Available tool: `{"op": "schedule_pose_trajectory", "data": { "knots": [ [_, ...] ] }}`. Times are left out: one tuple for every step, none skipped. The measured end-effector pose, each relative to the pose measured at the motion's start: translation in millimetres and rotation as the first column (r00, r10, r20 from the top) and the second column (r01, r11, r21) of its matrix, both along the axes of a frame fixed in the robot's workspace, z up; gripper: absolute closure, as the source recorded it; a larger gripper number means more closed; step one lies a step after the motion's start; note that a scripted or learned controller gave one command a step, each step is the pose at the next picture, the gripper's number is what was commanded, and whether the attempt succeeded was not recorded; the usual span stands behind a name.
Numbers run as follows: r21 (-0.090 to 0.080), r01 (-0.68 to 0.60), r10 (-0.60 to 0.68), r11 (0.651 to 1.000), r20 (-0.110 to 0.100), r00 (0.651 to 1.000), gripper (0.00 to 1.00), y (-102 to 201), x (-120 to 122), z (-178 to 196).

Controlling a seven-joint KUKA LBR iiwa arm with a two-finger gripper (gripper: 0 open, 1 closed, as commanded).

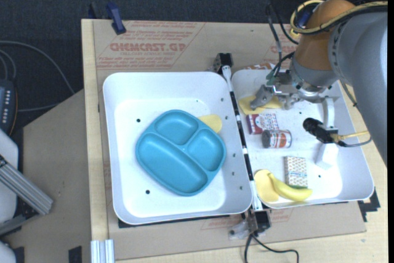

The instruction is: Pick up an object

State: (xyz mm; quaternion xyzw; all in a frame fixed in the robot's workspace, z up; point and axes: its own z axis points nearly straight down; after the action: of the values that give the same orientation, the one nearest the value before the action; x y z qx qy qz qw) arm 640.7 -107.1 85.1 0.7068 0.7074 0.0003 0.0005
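- Blue in colour, a divided plate (180, 151) was seen lying flat in the left bin (126, 98), with a pale yellow piece (212, 123) touching its far right edge.
- The grey arm (366, 52) was seen entering from the right. Its jaws were placed low over the far left part of the right bin (351, 172), just above a yellow object (248, 103). Whether they were released or clenched could not be told.
- A red-and-white packet (261, 122) was found near the jaws, and a small can (277, 139) lay on its side just beside it.
- Nearer the front, a small patterned box (297, 170) was seen beside a banana (284, 191).
- Both bins were carried by the desk (154, 49).
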Motion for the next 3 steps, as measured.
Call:
{"op": "schedule_pose_trajectory", "data": {
  "knots": [
    [-0.001,0.0,0.0,1.0,0.001,1.0,0.0,-26,26,0],
    [-0.003,-0.002,0.002,1.0,0.007,1.0,1.0,-26,28,12],
    [-0.003,-0.002,0.002,1.0,0.007,1.0,0.0,-25,28,12]
  ]
}}
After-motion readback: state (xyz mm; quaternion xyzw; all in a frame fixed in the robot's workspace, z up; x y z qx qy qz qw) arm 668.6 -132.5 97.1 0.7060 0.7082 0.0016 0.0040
